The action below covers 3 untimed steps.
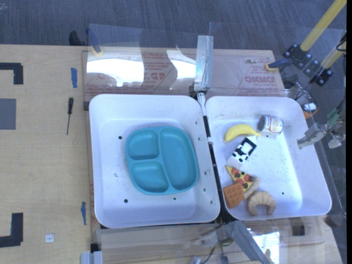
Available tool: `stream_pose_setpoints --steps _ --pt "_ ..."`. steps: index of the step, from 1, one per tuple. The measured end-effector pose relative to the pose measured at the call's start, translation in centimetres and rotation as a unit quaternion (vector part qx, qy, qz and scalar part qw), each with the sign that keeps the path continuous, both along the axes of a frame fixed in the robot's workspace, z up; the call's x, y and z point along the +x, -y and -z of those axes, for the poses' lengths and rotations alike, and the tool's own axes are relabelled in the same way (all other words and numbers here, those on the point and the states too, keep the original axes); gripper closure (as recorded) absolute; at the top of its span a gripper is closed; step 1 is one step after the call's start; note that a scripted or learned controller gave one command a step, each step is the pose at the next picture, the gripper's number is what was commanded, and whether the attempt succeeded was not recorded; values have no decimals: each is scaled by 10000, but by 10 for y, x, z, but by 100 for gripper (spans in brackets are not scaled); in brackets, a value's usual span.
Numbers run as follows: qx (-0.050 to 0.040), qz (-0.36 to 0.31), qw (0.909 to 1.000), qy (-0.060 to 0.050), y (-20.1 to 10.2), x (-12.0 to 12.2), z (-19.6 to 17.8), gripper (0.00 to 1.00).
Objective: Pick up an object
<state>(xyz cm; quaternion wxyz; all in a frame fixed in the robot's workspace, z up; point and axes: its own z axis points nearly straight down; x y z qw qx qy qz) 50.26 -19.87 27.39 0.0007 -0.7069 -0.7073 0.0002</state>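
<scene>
Right bin crowds banana, can, croissant, pizza; pincer at rim, state unclear.

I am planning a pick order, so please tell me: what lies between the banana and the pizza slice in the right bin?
In the camera view, a black-and-white block lies between the banana and the pizza slice.

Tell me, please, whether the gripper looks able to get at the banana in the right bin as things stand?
Probably yes. The banana lies uncovered on the floor of the right bin, with nothing on top of it. A small can sits close on its right, which could crowd a grasp from that side.
</scene>
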Motion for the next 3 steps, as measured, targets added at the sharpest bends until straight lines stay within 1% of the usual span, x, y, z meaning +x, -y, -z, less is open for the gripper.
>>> stream_pose_setpoints --steps 1,2,3 --pt "12 2 10000 -44 -8 -25 101 0" --pt "15 -25 10000 -25 -57 -24 145 0" --pt "8 -36 10000 1 -98 59 166 0"
